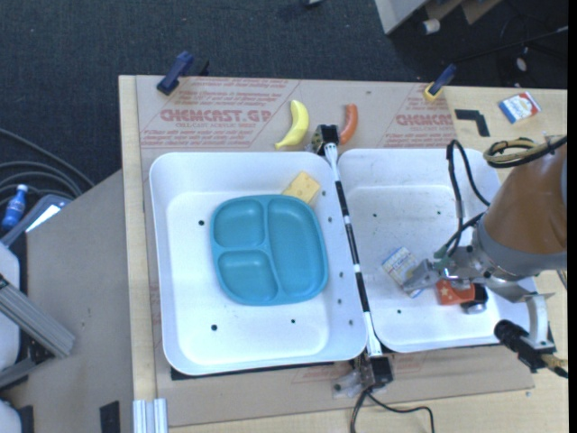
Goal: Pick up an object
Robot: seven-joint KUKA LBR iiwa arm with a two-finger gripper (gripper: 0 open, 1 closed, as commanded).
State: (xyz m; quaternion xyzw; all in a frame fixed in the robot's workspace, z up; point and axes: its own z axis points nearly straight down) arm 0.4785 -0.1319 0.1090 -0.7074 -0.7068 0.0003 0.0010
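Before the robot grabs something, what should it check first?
1. Gripper over the right bin: ok.
2. Something near the gripper to pick: ok, a small grey packet and a red object lie close by.
3. Object between the fingers: cannot tell.
4. Packet away from the bin wall: ok, it sits near the middle.
5. Red object free to reach: not ok, the arm partly covers it.
6. Blue tray and yellow block out of the way: ok, both are in the left bin.

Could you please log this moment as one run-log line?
arm: over right bin | gripper: beside small grey packet | red item: under wrist | blue tray: left bin
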